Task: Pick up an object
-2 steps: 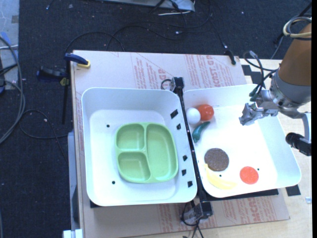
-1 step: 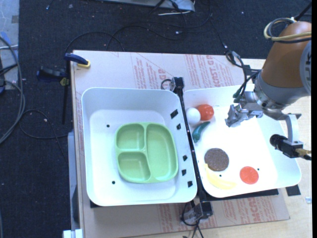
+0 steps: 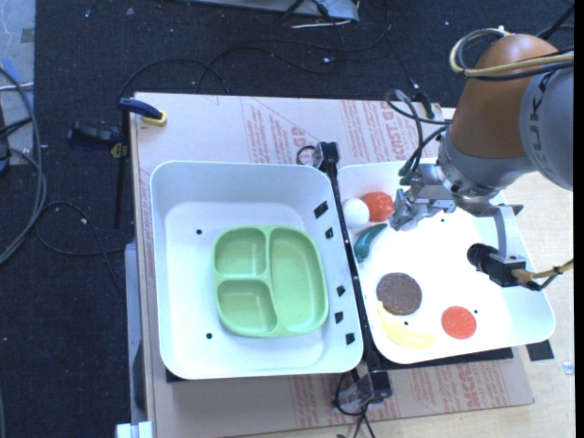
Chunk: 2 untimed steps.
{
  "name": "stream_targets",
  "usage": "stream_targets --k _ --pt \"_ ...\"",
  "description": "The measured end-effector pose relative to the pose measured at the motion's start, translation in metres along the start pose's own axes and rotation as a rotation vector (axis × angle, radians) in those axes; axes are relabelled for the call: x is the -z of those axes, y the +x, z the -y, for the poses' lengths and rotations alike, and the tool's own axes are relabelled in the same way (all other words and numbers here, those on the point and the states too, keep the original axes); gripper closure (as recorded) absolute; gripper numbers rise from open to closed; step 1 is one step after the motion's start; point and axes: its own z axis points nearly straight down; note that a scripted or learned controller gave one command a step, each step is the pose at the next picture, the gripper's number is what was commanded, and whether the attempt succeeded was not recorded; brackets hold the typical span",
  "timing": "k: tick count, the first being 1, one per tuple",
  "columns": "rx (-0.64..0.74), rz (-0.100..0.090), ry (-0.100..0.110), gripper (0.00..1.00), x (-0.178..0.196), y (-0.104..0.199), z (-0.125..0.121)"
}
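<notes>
Gripper (image 3: 408, 215) low over the far-left part of the right bin (image 3: 511, 322), just beside an orange-red ball (image 3: 379, 204) and a white ball (image 3: 355, 212); finger spread and any hold cannot be made out. Teal piece (image 3: 368, 241), brown disc (image 3: 399, 293), yellow banana (image 3: 406, 334), red disc (image 3: 459, 322) lie nearer. Left bin (image 3: 182, 199) holds 1 green 3-section plate (image 3: 270, 280).

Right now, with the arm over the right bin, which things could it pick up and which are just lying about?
Pickable, in the right bin:
white ball
red-orange ball
teal curved piece
brown speckled disc
yellow banana shape
red flat disc

Lying about:
green divided plate
blue-handled clamp
floor cables
</notes>
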Motion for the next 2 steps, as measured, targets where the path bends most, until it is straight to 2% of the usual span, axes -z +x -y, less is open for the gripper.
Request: stream_targets --k 1,2 --pt "0.001 0.000 0.001 1.00 -0.010 0.051 -0.011" --pt "0.002 0.000 0.000 1.00 -0.019 0.109 -0.012"
